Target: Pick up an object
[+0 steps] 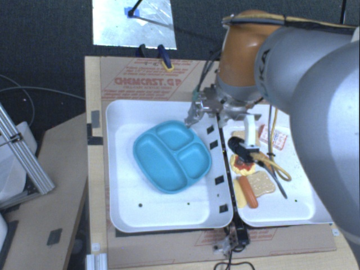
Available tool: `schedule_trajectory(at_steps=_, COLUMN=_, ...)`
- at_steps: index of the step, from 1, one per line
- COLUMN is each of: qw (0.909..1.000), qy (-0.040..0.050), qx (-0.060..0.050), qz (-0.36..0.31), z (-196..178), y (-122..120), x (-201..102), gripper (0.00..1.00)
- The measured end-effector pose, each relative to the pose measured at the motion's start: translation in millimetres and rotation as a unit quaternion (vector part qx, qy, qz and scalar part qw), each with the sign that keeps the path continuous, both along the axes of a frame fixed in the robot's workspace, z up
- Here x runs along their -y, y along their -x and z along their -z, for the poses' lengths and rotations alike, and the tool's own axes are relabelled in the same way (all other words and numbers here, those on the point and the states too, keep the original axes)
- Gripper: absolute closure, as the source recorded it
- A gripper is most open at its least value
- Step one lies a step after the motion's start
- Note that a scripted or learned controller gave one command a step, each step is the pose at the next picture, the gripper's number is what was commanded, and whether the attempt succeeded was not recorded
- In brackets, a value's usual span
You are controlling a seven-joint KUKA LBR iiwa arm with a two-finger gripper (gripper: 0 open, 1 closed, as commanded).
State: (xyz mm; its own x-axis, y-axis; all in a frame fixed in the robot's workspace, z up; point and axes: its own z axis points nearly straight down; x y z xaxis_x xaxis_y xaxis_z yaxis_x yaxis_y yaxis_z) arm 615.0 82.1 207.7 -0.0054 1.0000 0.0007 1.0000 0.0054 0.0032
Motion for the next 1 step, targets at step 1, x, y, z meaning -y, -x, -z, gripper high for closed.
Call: schedule_trajectory(at_steps=1, qw=1.0000, qy=0.0014, qx=-0.003, qz=0.005, z=24.6, y=19.7, x=58.0, gripper=0.00)
